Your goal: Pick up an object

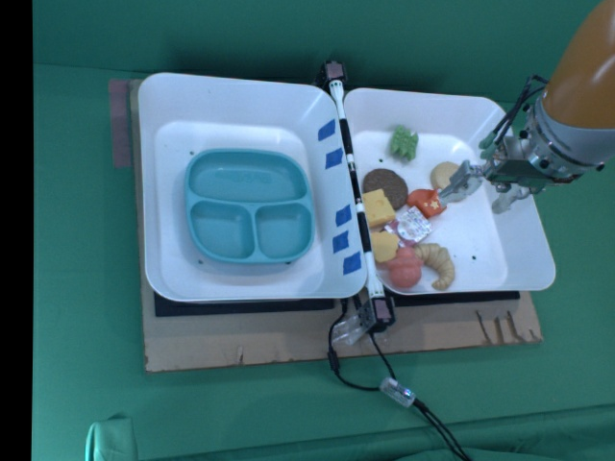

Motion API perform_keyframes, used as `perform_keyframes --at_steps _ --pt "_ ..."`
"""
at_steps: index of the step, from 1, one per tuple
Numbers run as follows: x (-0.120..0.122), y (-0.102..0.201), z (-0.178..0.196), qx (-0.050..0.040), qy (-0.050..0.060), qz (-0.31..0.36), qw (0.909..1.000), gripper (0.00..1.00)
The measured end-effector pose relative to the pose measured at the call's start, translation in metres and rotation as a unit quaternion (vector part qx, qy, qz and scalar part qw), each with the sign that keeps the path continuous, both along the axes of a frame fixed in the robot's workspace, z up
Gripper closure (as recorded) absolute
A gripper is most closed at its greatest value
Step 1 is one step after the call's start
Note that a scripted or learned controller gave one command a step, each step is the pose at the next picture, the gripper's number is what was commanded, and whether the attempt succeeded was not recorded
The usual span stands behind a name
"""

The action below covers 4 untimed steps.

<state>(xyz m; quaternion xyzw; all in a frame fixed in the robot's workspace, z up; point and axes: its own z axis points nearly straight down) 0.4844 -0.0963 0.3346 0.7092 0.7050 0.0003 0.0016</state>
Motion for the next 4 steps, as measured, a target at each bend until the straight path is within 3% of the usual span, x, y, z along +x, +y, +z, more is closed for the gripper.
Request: perform_keyframes --at_steps 1,2,3,4 --pt "0.015 -0.002 -0.113 0.0001 0.001 -0.001 1.0 0.0" --pt "0.113 -0.029 -0.142 -0.0022 -0.015 0.0 0.9999 0.0" --pt "0.191 -0.013 -0.148 -0.0023 -0.008 0.002 1.0 0.0" --pt "0.194 -0.014 -0.133 -0.0048 -0.013 0.0 0.9999 1.0"
